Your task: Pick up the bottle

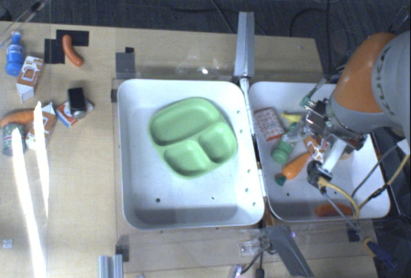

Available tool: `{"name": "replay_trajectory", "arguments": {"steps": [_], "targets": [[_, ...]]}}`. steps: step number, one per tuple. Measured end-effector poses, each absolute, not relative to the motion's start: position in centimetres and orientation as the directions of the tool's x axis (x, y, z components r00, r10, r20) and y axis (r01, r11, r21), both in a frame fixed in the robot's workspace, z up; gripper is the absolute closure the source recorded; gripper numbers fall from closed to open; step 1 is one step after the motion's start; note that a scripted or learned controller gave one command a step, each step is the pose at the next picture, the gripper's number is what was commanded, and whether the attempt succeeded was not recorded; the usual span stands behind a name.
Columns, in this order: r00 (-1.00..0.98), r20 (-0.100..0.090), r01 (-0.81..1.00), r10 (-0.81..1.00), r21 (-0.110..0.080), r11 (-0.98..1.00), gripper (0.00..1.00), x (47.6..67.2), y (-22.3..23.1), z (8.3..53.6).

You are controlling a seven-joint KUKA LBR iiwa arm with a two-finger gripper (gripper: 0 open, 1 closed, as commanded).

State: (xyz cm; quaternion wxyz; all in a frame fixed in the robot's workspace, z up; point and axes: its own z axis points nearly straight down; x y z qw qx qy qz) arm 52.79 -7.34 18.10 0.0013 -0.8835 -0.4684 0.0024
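Observation:
A small green bottle (281, 152) lies in the right bin (379, 206), near its left wall. An orange carrot (295, 166) rests just right of it, touching or nearly so. My gripper (308, 134) hangs over the clutter immediately right of and slightly above the bottle, beside a yellow item (292, 118). The gripper body hides what is directly beneath it.
A red and white packet (268, 124) lies above the bottle. A reddish item (334, 209) sits near the right bin's front wall. The left bin (135, 206) holds a green divided plate (192, 137). A blue bottle (14, 55) and other bits lie on the bench at far left.

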Motion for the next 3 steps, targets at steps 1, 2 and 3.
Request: {"name": "replay_trajectory", "arguments": {"steps": [1, 2, 3], "targets": [[0.556, -0.004, 0.831, 0.831, -0.009, -0.556, 0.00, 55.7, -8.8, 9.6], [0.551, -0.006, 0.835, 0.835, -0.013, -0.551, 1.00, 55.7, -8.7, 10.4], [0.434, 0.002, 0.901, 0.901, 0.005, -0.434, 1.00, 58.2, -6.9, 25.0]]}}
